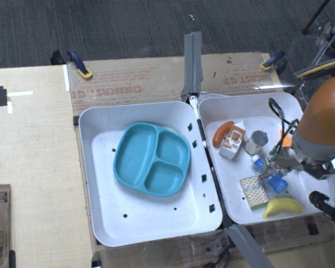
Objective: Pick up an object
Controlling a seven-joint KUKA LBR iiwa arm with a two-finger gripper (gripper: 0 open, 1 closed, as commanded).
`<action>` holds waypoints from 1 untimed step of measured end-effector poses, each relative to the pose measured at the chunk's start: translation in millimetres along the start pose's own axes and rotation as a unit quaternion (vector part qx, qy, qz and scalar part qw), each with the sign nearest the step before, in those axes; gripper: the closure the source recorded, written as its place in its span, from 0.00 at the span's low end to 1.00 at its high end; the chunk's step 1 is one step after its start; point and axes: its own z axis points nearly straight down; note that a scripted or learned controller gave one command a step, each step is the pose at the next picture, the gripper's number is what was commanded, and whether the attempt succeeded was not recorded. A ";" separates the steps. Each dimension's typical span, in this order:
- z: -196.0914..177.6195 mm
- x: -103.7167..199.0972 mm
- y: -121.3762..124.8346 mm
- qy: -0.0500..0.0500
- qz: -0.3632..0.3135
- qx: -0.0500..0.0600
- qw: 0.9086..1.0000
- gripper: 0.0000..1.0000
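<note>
Yellow banana (282, 207) — lying crosswise, ends curving down — right bin (229, 104).

Two shallow white bins: left bin (96, 183), right bin (238, 214). One teal three-compartment plastic plate (152, 159), far left of claw. One orange sausage-shaped toy (221, 133), one small white-and-orange carton (232, 142), one grey cylindrical can (254, 142), all up-left of claw. One patterned flat packet (254, 192), one yellow banana (282, 207), below claw. One blue small item (276, 183) at claw.
</note>
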 end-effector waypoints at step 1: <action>-119.7 58.8 49.3 -0.001 0.020 0.002 1.000 1.00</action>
